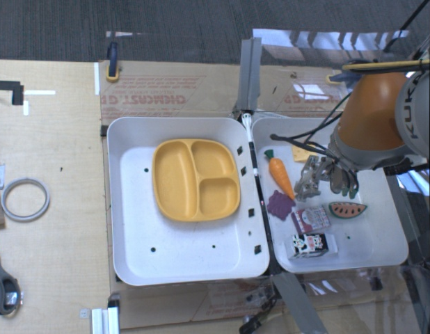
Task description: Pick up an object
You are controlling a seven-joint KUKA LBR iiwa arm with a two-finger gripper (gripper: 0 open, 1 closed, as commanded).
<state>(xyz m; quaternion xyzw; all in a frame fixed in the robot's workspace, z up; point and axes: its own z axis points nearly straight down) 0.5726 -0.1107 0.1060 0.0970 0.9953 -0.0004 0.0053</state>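
We can read mirrored red print on the cardboard sheet (174,89) behind the bins, but we cannot make out the words. White letters "KU" show on the grey arm (414,117) at the right edge. The small packet (311,219) and the black-and-white box (309,244) carry printing too small for us to read.

In the left bin (124,207) we see a yellow divided plate (196,179), lying flat with three compartments. In the right bin (382,245) lie a toy carrot (280,176), a purple piece (279,204) just below its tip, the packet near the middle, the black-and-white box close to the front wall, and a watermelon slice (347,209) to the right. A yellowish card (300,152) lies toward the back, partly hidden under cables. On the bench (55,138) to the left rest a roll of tape (24,199) and scissors (5,291) at the edge.

The arm reaches in from the right, its orange band over the back right of the bin. The hand (311,184) points down between the carrot and the watermelon slice, just above the packet. We cannot tell how wide its fingers stand, and we see nothing held between them.
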